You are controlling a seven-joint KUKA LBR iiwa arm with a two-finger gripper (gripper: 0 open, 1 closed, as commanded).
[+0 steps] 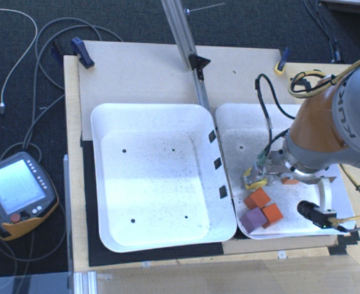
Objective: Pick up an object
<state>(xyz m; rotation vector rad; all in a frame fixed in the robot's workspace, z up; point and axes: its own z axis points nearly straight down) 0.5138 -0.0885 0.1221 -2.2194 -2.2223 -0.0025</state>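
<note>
In the right bin (241,127) lie two orange blocks, one (257,198) nearer the middle and one (272,214) toward the front, with a purple block (251,220) beside them at the bin's front edge. A small yellow object (255,180) rests just above the orange blocks. My gripper (264,166) reaches down over the right bin, right above the yellow object and close to the orange blocks. The arm's orange band and wrist (314,133) cover the bin's right half.
The left bin (106,124) sits beside the right one, separated by a rim with black clips (217,163). A metal pole (180,23) slants up from between the bins. A black cable (265,103) loops over the right bin. A teach pendant (14,192) lies off the bench at left.
</note>
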